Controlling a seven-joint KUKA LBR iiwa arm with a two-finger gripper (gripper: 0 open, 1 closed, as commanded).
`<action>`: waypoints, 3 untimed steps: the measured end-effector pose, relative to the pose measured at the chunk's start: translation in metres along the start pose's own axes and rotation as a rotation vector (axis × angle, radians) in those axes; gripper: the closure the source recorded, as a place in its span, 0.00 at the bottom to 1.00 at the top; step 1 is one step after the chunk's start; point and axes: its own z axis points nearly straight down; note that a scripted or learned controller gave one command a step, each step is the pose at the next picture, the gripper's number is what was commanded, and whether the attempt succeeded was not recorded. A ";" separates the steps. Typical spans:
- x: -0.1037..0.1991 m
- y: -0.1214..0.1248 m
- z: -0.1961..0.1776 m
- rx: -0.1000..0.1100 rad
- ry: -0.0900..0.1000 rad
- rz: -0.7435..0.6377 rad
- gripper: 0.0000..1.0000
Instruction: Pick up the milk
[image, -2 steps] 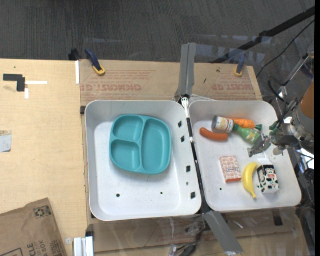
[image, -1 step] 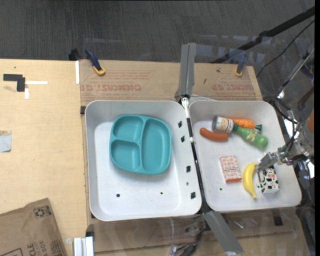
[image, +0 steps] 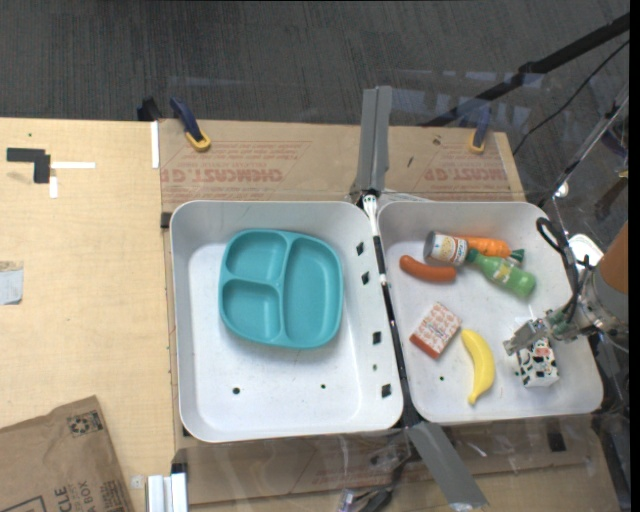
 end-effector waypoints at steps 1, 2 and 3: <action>-0.004 0.002 -0.012 -0.008 -0.011 0.006 1.00; -0.003 0.001 -0.011 -0.005 -0.009 0.005 0.00; 0.000 -0.010 0.025 0.020 0.015 -0.021 0.00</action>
